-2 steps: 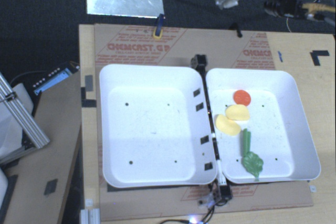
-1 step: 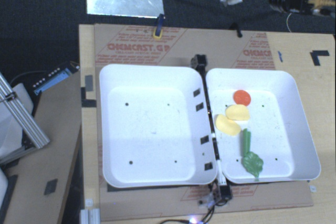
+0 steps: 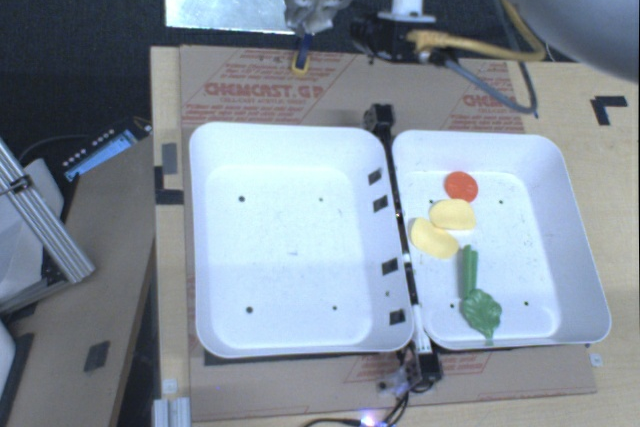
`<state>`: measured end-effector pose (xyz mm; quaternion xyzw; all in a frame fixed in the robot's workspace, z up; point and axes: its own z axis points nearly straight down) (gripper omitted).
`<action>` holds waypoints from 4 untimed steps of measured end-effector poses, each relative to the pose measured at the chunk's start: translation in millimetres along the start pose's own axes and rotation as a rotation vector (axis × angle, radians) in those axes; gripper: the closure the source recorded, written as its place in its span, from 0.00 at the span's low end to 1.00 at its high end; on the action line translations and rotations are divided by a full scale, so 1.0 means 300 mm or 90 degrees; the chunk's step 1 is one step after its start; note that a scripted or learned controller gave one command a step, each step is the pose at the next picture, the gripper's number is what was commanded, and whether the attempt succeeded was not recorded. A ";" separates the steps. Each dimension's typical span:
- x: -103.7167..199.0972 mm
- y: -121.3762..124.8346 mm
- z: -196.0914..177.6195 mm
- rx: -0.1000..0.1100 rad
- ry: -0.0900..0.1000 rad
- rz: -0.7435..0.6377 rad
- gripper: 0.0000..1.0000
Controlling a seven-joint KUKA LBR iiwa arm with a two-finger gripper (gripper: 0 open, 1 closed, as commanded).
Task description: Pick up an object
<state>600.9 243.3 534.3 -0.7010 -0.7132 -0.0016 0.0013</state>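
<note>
Orange, yellow and green toy food pieces lie in the right bin (image 3: 560, 215), all near its left wall: 1 round orange piece (image 3: 461, 185) at the top, 2 yellow pieces below it, the upper one (image 3: 453, 213) touching the lower one (image 3: 433, 238), and 1 green leafy piece (image 3: 476, 298) with a stalk pointing up toward the yellow ones. That makes 4 pieces in this bin. The gripper (image 3: 312, 10) hangs well apart from them, beyond the far edge of both bins and above the left bin's far side, over the cardboard sheet (image 3: 260, 85) under the bins; whether it is parted or closed I cannot tell, and nothing shows in its grasp. The left bin (image 3: 290, 245) shows bare white floor with a few dark dots. The 2 bins sit side by side, touching along a black hinge strip (image 3: 385, 205).
</note>
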 end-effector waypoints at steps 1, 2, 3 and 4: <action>-0.162 0.218 -0.006 -0.003 -0.002 0.011 1.00; -0.514 0.217 -0.006 -0.001 -0.005 0.016 1.00; -0.978 0.206 0.032 0.000 -0.006 0.019 1.00; -0.662 0.125 -0.010 -0.002 -0.001 0.003 1.00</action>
